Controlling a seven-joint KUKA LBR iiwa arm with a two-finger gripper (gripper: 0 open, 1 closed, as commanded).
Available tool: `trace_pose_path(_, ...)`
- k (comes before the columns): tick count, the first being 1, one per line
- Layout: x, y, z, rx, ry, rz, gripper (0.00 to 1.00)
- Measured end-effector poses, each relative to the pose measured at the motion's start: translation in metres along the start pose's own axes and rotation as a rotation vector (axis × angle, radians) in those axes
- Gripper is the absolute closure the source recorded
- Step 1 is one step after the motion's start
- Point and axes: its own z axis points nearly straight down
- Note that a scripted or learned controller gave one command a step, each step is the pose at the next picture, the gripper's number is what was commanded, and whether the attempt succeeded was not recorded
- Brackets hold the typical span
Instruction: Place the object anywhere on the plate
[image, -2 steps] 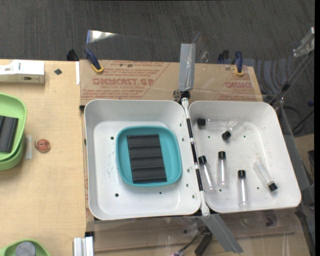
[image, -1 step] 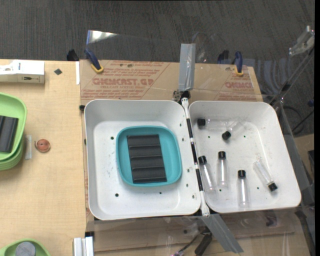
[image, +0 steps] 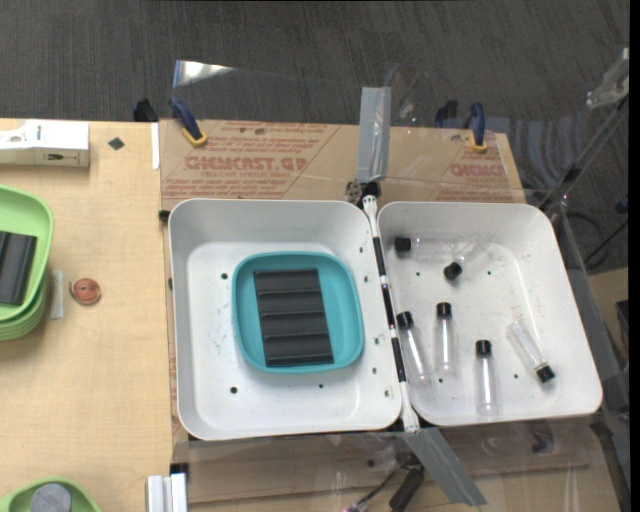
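Pale wood bench holds two white bins side by side. Your objects, clear vials (image: 442, 335) with black caps, lie scattered in the right bin (image: 560, 300), several near its left wall, with open floor between them. In the left bin (image: 190, 330) sits the teal plate (image: 245, 320), bearing a dark ribbed block (image: 292, 317), with room all round its rim.

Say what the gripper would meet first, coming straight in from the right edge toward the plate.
Likely the right bin at its wall, then the clear vial nearest it; height is unclear, so it might pass above both.
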Motion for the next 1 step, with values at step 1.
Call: trace_pose_path(1,-0.0020,0.0004,-0.0006,-0.001,0.001,0.110,0.00)
